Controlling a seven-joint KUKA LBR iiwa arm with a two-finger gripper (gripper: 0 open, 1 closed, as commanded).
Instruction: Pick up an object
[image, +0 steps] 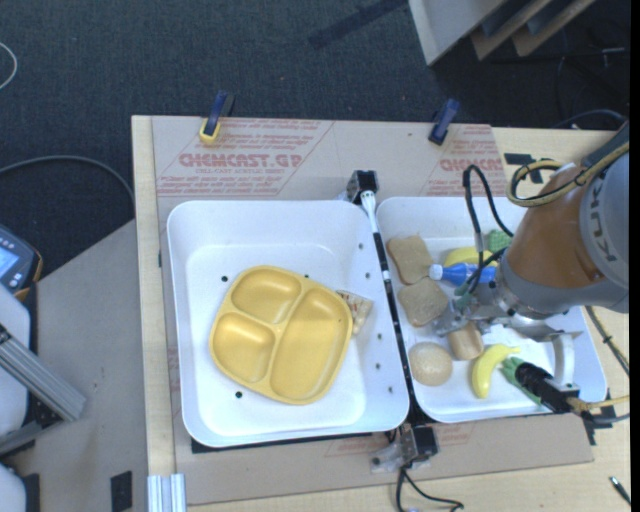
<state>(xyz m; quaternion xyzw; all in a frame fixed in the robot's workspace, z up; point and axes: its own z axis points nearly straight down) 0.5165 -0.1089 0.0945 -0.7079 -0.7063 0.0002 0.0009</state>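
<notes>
Hovering low over the middle of the right bin (590, 385), the arm (560, 250) has its gripper (468, 318) down among the clutter, and whether it has hold of anything cannot be told from this slanted look, since the wrist body covers the tip. Right beside it sit the candidates: a tan bread-like slice (424, 301) touching the gripper's left side, another slice (408, 256) nearer the bin's far edge, a small brown block (465, 343) just under the tool, a pale round roll (432, 364) toward the near edge, and a banana (487, 367) lying near the front rim. A blue-capped bottle (447, 272) and something yellow (461, 257) crowd the far side. Over in the left bin (190, 330), a yellow divided plate (281, 333) rests in the centre, well apart from the action. To do this step well, the judgement is that the tool should settle squarely over one item, likely the brown block or the slice, with fingers straddling it and not its neighbours, close firmly, then lift straight up. The risk is pinching two things at once or nudging one aside.
</notes>
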